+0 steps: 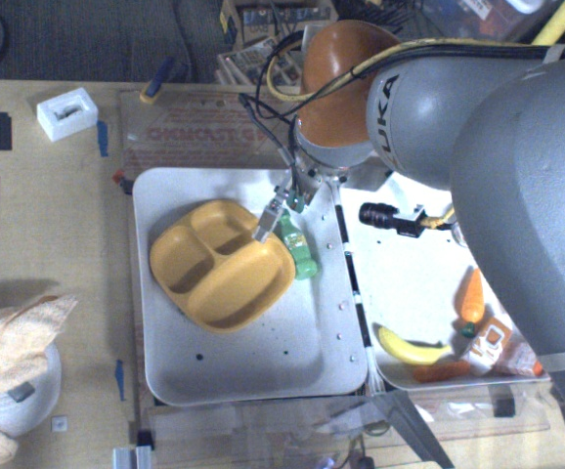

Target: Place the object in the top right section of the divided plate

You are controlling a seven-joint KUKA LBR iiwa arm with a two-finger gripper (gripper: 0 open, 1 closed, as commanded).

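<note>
The yellow divided plate (222,265) has three sections and lies flat in the left white bin (165,350), nearer its upper left corner. A green object (300,249), elongated and pale green, lies against the plate's right edge, on the bin floor.

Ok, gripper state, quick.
Gripper: over the upper right edge of the yellow plate, right beside a green object; open or shut cannot be told.
</note>
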